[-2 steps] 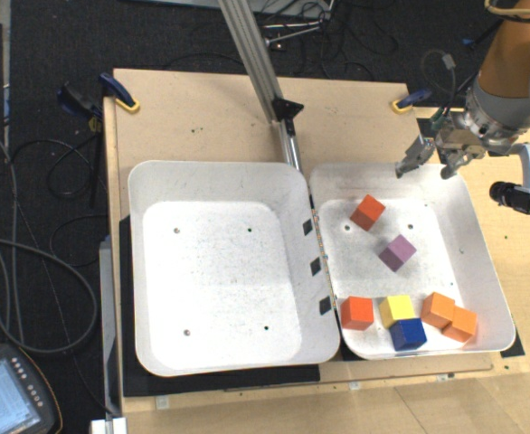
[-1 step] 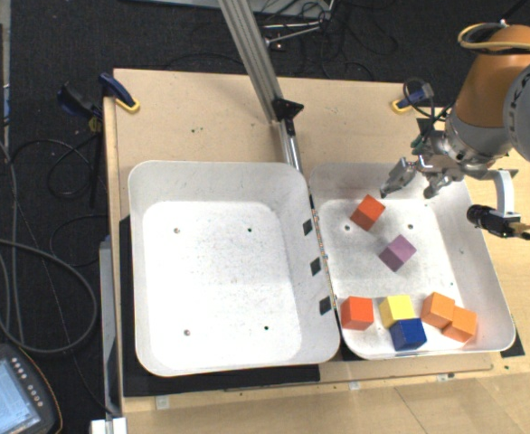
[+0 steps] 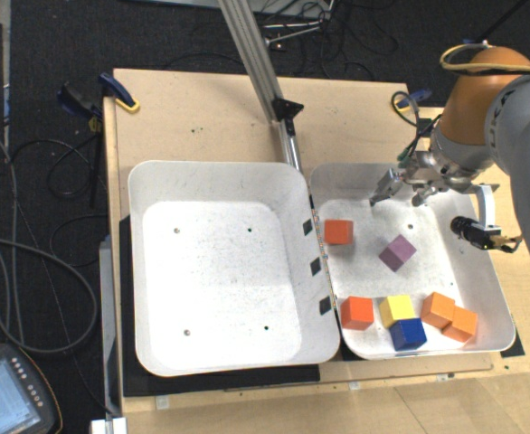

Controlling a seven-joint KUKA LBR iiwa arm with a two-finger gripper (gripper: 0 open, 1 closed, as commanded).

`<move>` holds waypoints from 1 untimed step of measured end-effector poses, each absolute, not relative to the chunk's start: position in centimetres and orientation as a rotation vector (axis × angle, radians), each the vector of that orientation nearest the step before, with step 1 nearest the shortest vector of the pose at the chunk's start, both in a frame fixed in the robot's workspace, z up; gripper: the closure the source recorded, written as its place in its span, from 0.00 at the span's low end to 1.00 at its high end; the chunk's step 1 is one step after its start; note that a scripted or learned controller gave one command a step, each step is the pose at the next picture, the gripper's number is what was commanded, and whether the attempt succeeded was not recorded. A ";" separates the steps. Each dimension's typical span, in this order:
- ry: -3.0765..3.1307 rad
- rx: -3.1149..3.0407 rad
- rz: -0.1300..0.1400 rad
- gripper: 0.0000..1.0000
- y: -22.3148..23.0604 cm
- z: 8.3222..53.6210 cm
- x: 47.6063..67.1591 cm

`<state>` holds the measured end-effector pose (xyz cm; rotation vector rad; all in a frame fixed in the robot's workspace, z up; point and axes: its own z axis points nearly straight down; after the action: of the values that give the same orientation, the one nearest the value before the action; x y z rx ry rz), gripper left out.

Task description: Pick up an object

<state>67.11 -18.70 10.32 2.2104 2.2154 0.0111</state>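
My gripper (image 3: 397, 195) hangs over the back of the right bin (image 3: 346, 186), its two fingers spread open with nothing between them. Below it in that bin lie an orange cube (image 3: 338, 232) and a purple cube (image 3: 397, 253), both apart from the fingers. Along the bin's front edge sit another orange cube (image 3: 357, 312), a yellow cube (image 3: 396, 308), a blue cube (image 3: 409, 334) and two more orange blocks (image 3: 451, 316) pressed together.
The left bin (image 3: 211, 269) stands beside the right one, sharing a rim with black clips (image 3: 319, 265). A slanted metal pole (image 3: 256, 52) crosses the back of the bench. A black fitting (image 3: 476, 231) hangs off the arm at the right bin's edge.
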 end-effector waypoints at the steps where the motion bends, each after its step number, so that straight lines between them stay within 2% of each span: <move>1: 2.219 2.215 0.004 1.00 -18.7 11.1 66.9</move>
<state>66.88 -18.67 11.09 2.2145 2.2195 0.0038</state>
